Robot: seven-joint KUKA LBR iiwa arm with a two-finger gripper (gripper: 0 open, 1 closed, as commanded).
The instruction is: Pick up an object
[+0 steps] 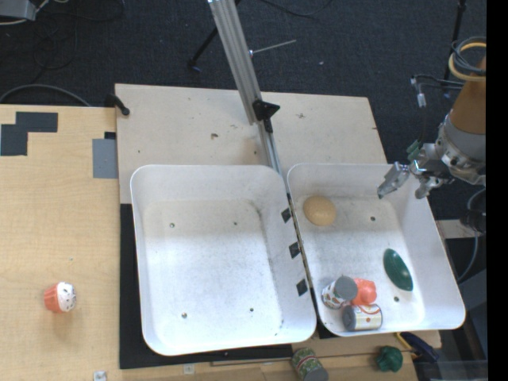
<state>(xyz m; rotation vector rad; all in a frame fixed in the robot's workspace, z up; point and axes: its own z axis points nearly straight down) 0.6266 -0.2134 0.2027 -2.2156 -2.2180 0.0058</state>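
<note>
The right bin [432, 248] holds a tan round object [320, 210] near its back left. A dark green oval piece [398, 268] lies toward its right side. At the front sit a grey and orange object [350, 290] and a small can [363, 317]. My gripper [408, 179] hangs over the back right corner of this bin, open, with nothing between its fingers. It is well to the right of the tan object and behind the green piece.
The left bin [159, 182] sits beside the right one, a metal divider bar [270, 145] running back between them. A small red and white object [60, 298] lies on the wooden table at left. A dark can [306, 363] and a green item [389, 359] lie in front of the bins.
</note>
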